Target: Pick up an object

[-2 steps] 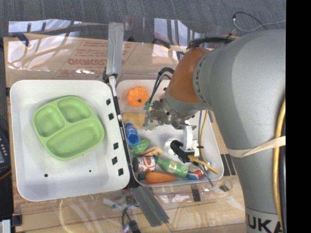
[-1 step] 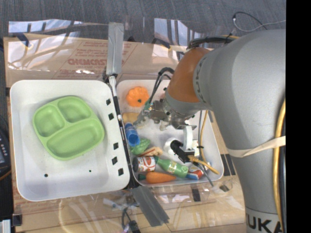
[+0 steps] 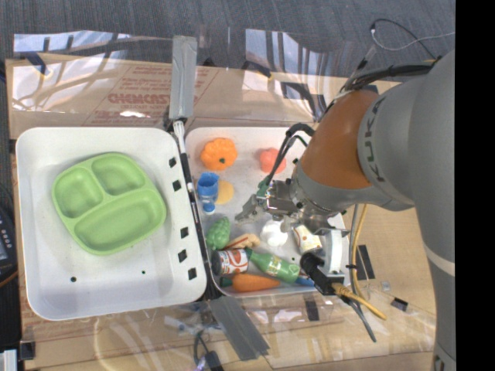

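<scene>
The arm [image 3: 418,137] is a thick, rounded grey casting with a smooth matt shell, filling the 3 o'clock side. Raised letters of the maker's name run along the grey shell just beside the orange band [image 3: 340,149], a glossy domed ring toward 9 o'clock of the shell. Below the band sits a short grey wrist collar. Black cables [image 3: 387,33] loop off the top toward 12 o'clock, and another black cable curls round the band's 10 o'clock edge. The gripper [image 3: 267,203] is bare silvery metal with small dark fittings.
</scene>
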`<action>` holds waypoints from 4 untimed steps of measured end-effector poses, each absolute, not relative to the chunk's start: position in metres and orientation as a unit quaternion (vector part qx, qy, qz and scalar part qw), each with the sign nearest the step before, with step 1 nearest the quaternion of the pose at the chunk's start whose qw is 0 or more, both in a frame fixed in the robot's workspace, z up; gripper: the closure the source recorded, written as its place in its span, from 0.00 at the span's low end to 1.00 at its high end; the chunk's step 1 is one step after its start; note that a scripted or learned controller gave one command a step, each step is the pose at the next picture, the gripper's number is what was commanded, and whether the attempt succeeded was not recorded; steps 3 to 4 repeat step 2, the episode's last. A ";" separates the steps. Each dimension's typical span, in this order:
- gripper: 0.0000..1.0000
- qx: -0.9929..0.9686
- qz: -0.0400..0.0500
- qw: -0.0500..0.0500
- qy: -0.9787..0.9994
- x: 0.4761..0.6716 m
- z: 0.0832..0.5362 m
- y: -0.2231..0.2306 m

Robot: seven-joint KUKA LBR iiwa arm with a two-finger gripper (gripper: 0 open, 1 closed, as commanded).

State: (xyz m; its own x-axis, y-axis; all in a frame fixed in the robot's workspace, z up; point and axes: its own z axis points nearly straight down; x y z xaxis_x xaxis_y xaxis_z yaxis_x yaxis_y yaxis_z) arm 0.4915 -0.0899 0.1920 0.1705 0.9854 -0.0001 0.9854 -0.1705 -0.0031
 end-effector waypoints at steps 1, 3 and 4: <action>0.00 -0.700 0.001 0.001 -0.714 0.559 0.143 -0.097; 0.00 -0.615 0.000 0.000 -0.789 0.613 0.131 -0.096; 0.00 -0.615 0.000 0.000 -0.789 0.613 0.131 -0.096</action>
